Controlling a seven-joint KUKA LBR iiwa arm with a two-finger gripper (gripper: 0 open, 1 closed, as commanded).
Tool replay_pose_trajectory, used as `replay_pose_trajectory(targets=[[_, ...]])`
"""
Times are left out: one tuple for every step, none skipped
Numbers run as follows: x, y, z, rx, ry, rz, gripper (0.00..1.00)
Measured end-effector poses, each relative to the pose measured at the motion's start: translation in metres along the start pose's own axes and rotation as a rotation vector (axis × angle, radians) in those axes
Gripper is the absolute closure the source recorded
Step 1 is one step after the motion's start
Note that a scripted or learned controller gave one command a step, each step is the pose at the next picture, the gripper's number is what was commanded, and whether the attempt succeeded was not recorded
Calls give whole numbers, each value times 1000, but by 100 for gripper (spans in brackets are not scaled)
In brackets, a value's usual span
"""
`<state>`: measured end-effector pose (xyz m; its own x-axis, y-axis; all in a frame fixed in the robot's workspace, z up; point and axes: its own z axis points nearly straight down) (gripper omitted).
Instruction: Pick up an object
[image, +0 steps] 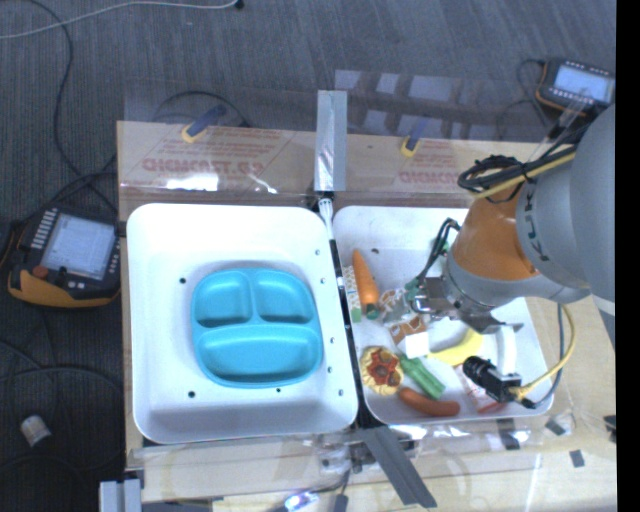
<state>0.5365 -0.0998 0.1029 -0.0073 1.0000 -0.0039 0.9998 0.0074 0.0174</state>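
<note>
Crowding in the right bin (352, 232) risks the gripper (412, 305), whose state I cannot tell, nudging the carrot (365, 281) and grasping nothing

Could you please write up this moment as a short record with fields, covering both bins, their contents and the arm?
left bin: holds a blue divided tray
right bin: holds toy food, clustered toward the near half
carrot: by the bin's left wall
pizza slice: near the front left
sausage: at the front
arm: reaching in over the right bin
gripper: down among the items; grasp not discernible
</note>
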Motion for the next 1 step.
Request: replay_pose_trajectory(targets=[[-6,10,-103,22,-2,243,100]])
